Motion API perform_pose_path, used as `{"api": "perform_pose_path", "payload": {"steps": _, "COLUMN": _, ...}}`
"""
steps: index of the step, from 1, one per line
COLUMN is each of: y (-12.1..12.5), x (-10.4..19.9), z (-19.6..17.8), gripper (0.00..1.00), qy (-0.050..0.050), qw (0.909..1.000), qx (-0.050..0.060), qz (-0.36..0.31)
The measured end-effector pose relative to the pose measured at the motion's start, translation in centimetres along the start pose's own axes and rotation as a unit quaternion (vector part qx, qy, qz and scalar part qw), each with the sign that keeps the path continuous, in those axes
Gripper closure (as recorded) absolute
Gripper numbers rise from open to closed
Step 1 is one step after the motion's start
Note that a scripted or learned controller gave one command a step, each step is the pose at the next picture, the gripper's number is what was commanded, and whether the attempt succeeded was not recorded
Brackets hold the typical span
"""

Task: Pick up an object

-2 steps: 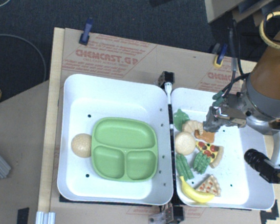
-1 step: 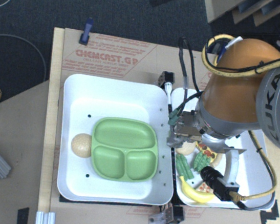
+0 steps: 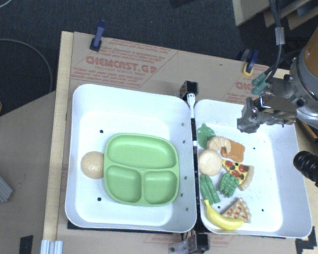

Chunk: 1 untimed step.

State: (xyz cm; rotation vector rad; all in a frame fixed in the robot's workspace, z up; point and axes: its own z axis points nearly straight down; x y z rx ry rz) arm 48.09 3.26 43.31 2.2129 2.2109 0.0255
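My gripper [image 3: 247, 124] hangs over the far part of the right bin [image 3: 276, 169], just up and right of the toy food, with nothing seen in it. The food lies along that bin's left side: a green leafy piece [image 3: 205, 135], a tan croissant [image 3: 222, 145] with an orange slab [image 3: 236, 151], a white egg [image 3: 209, 163], a pizza slice [image 3: 238, 171], a bumpy green vegetable [image 3: 228, 183], a long green pod [image 3: 209, 188], a yellow banana [image 3: 222, 219] and a second pizza slice [image 3: 237, 210].
The left bin [image 3: 86, 119] holds a green divided plate [image 3: 141, 169] with a beige ball [image 3: 92, 164] at its left. The right half of the right bin's floor is bare. Blue clamps [image 3: 97, 35] sit at the board's far edge.
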Motion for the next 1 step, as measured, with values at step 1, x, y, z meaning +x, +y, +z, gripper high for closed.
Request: {"api": "perform_pose_path", "payload": {"steps": 1, "y": -0.37, "x": -0.48, "z": 7.12, "gripper": 1.00, "qy": -0.001, "qw": 0.9999, "qx": 0.015, "qz": 0.001}}
